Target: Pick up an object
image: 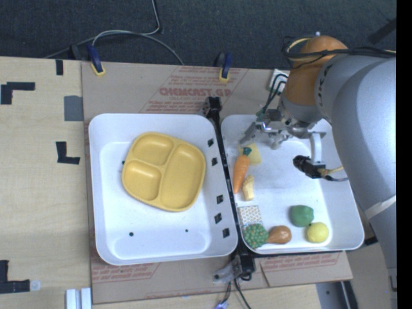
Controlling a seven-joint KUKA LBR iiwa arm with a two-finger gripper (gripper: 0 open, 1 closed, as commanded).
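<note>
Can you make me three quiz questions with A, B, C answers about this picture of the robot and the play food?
1. Where does the yellow divided plate lie?
A. In the left bin
B. In the right bin
C. On the cardboard outside the bins

2. What colour is the toy carrot?
A. Purple
B. Orange
C. Blue

3. What is the gripper doing?
A. Lifting the plate
B. Holding the lemon high in the air
C. Hanging over the top of the right bin, with no toy seen between its fingers

Answers:
1. A, the plate sits inside the left bin, alone there.
2. B, the carrot is orange with a green top, near the right bin's left wall.
3. C, the yellow lemon still lies at the bin's lower right corner, far from the gripper.
</note>
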